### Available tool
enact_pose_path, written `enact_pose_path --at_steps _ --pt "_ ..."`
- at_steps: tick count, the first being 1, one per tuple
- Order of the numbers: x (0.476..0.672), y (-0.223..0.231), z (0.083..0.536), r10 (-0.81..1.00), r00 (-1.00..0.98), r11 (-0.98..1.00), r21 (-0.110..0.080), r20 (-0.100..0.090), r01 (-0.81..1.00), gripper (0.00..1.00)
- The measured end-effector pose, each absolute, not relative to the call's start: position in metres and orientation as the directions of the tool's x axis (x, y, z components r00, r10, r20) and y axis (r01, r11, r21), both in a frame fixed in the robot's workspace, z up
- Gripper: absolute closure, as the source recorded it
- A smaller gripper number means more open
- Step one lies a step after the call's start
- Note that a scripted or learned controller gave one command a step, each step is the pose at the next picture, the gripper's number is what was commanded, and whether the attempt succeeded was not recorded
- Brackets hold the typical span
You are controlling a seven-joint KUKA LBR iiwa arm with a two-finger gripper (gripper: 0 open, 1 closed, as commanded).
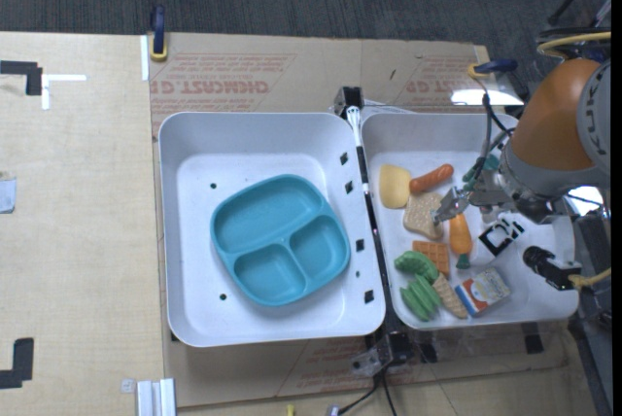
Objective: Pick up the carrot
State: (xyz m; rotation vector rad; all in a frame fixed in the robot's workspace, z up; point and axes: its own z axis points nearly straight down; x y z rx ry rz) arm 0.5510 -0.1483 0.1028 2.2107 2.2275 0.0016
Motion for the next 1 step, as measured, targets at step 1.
enact_pose_path --at_steps 1 --pt "0.5528 -0.1496 0.1128 1.0 -0.001 0.001 0.007 -0.003 1.0 1.0"
